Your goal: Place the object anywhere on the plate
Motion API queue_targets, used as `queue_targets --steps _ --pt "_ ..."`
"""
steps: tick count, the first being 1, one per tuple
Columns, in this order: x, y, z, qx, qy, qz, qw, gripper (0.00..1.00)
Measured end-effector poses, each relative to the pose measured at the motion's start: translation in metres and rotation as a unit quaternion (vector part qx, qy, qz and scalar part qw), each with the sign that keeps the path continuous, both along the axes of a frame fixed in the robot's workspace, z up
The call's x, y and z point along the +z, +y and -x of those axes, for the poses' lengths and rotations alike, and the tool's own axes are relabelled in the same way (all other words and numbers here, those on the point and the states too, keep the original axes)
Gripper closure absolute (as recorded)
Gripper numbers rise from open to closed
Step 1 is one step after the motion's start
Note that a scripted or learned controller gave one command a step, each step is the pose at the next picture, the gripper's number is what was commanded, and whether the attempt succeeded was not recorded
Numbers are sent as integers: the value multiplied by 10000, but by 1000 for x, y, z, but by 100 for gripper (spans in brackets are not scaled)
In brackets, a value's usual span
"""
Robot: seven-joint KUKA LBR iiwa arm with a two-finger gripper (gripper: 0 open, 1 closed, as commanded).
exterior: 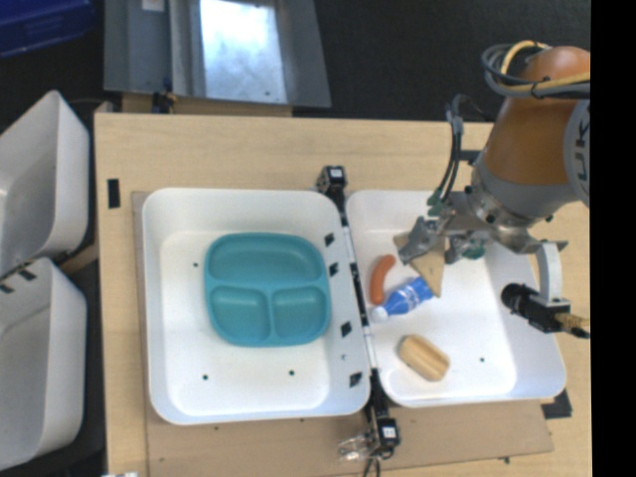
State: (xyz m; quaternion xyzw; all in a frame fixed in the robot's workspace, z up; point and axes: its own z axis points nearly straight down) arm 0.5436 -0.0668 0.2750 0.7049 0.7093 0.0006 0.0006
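Sausage, tube, bread roll below pincer

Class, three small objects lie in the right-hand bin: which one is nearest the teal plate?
The orange sausage-shaped object; it lies closer to the teal divided plate than the blue-and-white tube or tan bread roll.

Cut off at the right edge: the grey and orange arm. Hidden under its wrist: part of the right-hand shallow white bin. Too tangled to read beside that bin's small orange sausage-shaped piece: the two-finger gripper, fingertip stance unclear.
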Motion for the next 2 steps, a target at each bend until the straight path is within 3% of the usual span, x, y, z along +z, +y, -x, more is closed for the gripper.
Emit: queue_targets --steps 2 --pt "-22 104 -36 -9 0 8 10000 100"
